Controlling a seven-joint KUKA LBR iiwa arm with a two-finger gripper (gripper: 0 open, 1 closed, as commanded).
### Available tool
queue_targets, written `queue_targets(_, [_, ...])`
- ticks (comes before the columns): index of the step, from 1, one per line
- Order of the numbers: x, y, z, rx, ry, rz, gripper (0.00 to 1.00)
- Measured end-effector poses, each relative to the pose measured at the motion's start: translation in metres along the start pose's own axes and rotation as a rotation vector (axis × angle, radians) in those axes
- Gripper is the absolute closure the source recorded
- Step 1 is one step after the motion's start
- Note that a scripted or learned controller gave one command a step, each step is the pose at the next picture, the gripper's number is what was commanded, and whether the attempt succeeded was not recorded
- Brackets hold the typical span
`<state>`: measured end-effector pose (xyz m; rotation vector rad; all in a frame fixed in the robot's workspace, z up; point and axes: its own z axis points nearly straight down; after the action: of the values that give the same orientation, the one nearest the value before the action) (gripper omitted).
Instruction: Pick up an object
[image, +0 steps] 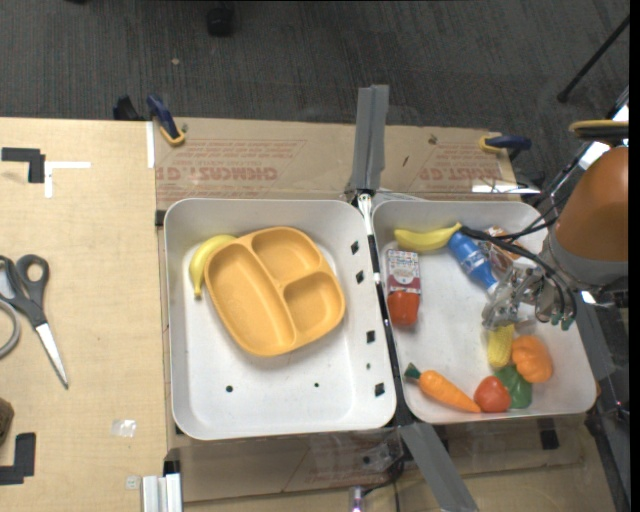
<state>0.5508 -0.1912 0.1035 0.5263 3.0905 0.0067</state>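
My gripper (503, 312) hangs low over the right bin (440, 345), just above a yellow object (499, 349). A blue bottle (471, 258) lies just up-left of the gripper. An orange fruit (532, 360), a red tomato (492, 393) and a green piece (517, 385) cluster below it. An orange carrot (446, 391) lies near the front wall. A red ketchup bottle (403, 287) lies along the left wall, and a yellow banana (427, 237) rests at the back. Nothing shows between the fingers.
The left bin (270, 400) holds an orange divided plate (272, 289) with a second banana (204, 259) at its left edge. Scissors (38, 310) lie on the wooden bench at far left. Cables trail from the wrist at right.
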Motion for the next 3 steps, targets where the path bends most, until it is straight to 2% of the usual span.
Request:
queue_targets(1, [0.008,0.064,-0.1,0.006,0.001,0.199,1.0])
queue_targets(2, [-0.062,0.054,0.011,0.006,0.0,0.385,1.0])
queue_targets(3, [-0.062,0.054,0.011,0.006,0.002,0.385,0.0])
